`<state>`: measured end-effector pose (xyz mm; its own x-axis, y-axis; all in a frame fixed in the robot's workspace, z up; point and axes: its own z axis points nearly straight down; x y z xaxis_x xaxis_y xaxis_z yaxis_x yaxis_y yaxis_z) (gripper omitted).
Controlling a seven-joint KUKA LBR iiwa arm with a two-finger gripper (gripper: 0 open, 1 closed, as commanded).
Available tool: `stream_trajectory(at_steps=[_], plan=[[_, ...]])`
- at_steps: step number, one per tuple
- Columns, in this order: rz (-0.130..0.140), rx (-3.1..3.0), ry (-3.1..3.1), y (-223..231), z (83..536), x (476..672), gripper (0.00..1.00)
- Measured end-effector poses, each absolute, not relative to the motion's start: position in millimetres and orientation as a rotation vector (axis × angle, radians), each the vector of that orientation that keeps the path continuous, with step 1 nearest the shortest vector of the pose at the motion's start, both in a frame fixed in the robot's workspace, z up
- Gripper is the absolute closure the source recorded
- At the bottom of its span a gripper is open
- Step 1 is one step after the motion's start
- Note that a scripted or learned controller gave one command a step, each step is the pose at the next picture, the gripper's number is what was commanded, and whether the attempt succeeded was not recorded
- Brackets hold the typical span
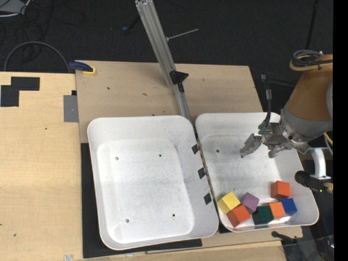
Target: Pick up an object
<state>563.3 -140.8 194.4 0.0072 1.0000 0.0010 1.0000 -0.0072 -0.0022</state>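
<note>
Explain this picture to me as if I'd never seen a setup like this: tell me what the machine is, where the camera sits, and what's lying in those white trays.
One camera looks down at a slant on a wooden bench. The grey arm with the orange band coming in from the right is a robot arm; at its tip is a two-finger gripper for grasping things. It hangs over the right white bin, with nothing between its fingers. Its job is to pick up an object. The objects are small coloured blocks gathered at the bin's near edge: yellow, purple, two red-orange ones, green, orange and blue. The left white bin sits beside it.
</note>
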Motion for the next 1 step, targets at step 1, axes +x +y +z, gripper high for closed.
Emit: stream_trajectory(at_steps=[1], plan=[[0.002,-2.23,-2.208,-141.7,204.0,563.1,1.0]])
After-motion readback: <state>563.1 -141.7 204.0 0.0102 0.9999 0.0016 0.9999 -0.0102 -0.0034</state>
